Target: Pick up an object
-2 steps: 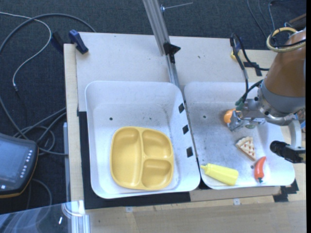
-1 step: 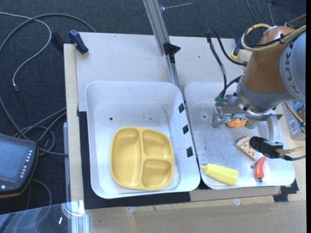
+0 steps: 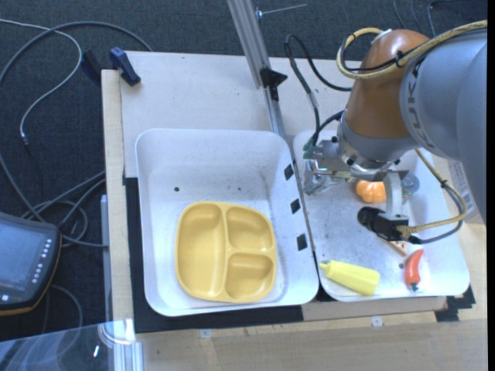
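A pale bench (image 3: pixel 193 91) carries two shallow white bins side by side, seen from above at a slant. The grey arm (image 3: pixel 441 76), with its orange band, reaches in from the right and hangs over the upper part of the right bin (image 3: pixel 340 234). The left bin (image 3: pixel 155 157) holds a yellow divided plate (image 3: pixel 226 251), lying flat in its lower half with three compartments facing up. The gripper (image 3: pixel 321 172) sits low at the right bin's upper left corner, close to the wall shared by the two bins; whether the claw is wide or narrow cannot be told from this angle, and nothing is seen held in it. The things to pick lie in the right bin: a long yellow piece (image 3: pixel 352 277) rests near the front rim, a small round orange piece (image 3: pixel 371 192) lies just right of the gripper and partly under the wrist, and a little red pepper-like piece (image 3: pixel 414 267) lies near the front right corner. A blue clamp (image 3: pixel 124 64) grips the bench's far left corner.
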{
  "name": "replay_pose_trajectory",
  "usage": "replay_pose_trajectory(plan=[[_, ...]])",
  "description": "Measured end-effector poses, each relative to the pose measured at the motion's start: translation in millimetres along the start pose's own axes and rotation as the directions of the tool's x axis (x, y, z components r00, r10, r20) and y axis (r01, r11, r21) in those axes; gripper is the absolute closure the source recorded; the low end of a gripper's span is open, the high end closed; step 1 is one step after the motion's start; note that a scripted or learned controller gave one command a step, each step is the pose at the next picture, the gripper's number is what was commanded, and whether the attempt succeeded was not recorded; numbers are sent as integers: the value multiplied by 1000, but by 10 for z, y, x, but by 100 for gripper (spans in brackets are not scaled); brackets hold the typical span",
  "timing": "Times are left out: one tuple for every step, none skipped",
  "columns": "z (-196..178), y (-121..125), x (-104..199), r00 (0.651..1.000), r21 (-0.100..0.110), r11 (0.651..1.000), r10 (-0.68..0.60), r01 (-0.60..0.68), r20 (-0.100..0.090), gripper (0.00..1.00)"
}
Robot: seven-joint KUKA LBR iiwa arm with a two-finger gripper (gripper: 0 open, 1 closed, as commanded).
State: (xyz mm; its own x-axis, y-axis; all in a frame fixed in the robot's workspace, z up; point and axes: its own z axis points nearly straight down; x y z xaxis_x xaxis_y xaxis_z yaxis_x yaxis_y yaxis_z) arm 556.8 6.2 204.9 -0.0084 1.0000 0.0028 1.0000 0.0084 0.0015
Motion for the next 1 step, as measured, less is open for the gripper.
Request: replay_pose_trajectory(plan=[[9, 130, 507, 1000, 0, 1000, 1, -1, 0, 100]])
